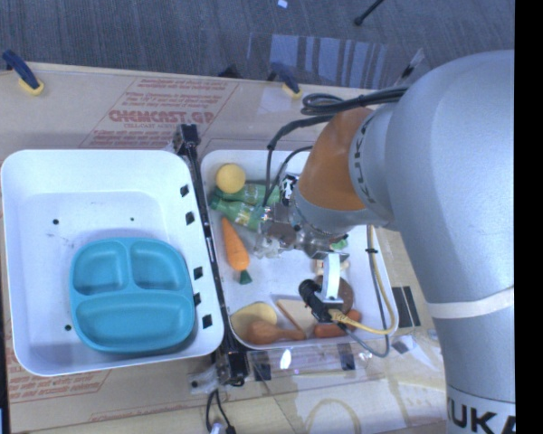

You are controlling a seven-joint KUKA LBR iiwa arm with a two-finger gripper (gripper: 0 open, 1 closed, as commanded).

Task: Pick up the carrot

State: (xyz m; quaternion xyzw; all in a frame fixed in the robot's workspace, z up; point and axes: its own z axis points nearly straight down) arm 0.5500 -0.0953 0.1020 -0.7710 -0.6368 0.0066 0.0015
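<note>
Nearest you, against the front wall of the right bin (373,242), a pale yellow rounded food piece (253,315) is lying beside a reddish-brown sausage-like piece (267,334). Across the divide, a blue divided plate (131,295) is sitting in the near half of the left bin (36,197).

A little farther back, the carrot (234,244) is lying flat on the right bin's floor near its left wall. Its green stub is pointing toward you and its tip is pointing away. Just to the carrot's right, the gripper (279,235) is hanging low over the bin under the grey arm's orange band. You cannot tell how the jaws are standing, and the carrot is lying apart from them.

Beyond the carrot, a green bottle-like item (240,211) is lying on its side. A yellow ball-shaped fruit (230,178) is sitting behind it in the far left corner.

Farthest back, two blue clamps (23,72) are gripping the tabletop (154,107), which is showing red print.
</note>
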